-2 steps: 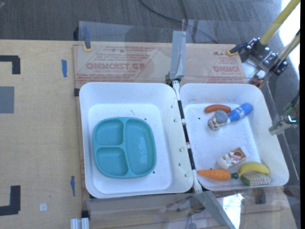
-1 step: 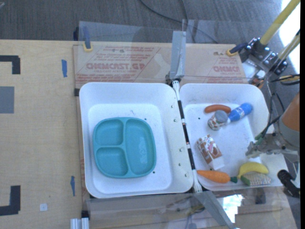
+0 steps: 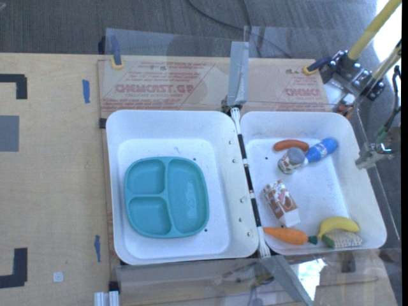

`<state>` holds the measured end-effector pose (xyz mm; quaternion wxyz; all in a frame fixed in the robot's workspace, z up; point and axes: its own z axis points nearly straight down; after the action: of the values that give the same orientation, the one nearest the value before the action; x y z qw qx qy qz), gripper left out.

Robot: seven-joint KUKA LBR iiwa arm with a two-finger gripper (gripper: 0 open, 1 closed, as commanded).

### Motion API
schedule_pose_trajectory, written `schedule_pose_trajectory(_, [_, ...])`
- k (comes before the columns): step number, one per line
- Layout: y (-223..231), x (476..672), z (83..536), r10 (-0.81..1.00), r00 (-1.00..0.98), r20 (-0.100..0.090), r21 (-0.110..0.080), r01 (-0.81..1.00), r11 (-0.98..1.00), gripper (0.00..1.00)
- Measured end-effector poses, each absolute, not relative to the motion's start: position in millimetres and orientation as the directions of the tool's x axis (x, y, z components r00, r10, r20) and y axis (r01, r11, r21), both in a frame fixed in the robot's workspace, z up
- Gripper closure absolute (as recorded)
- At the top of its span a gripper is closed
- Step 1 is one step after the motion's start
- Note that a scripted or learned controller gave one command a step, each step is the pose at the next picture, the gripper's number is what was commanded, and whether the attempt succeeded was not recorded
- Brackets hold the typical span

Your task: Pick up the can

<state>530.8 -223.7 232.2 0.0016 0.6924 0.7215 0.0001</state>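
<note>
2 shallow white bins sit side by side on the desk (image 3: 51, 190). The left bin (image 3: 121, 132) holds a teal divided plate (image 3: 167, 196) with 3 compartments, lying flat a little below the bin's middle.

The right bin (image 3: 331, 190) holds the rest. The can (image 3: 292, 160) lies in the upper middle of this bin, a small pale cylinder with its round end turned toward the lower left. Just above it lies a sausage (image 3: 291, 145), and touching its right side is a blue bottle (image 3: 321, 149) with a white cap, tilted up toward the upper right. Below the can, near the bin's left wall, a small carton (image 3: 281, 202) with a brown and white print lies on its side. Along the lower edge sit a carrot (image 3: 287, 235), a banana (image 3: 338, 224) and, just under the banana, a pale scrubbing brush (image 3: 344, 240).

At the upper right of the frame some dark hardware on a yellow rod stands outside the bins; the pincer cannot be made out, so I cannot tell how far it is open or whether it has hold of anything.
</note>
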Motion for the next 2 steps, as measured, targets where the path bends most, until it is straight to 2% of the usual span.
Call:
schedule_pose_trajectory(1, [-180.3,526.0,109.5,1.000,-0.022,0.000,-0.002,1.000,0.022,0.00])
schedule_pose_trajectory(2, [-189.1,583.9,200.8,0.780,0.626,-0.002,0.000,0.780,-0.626,0.00])
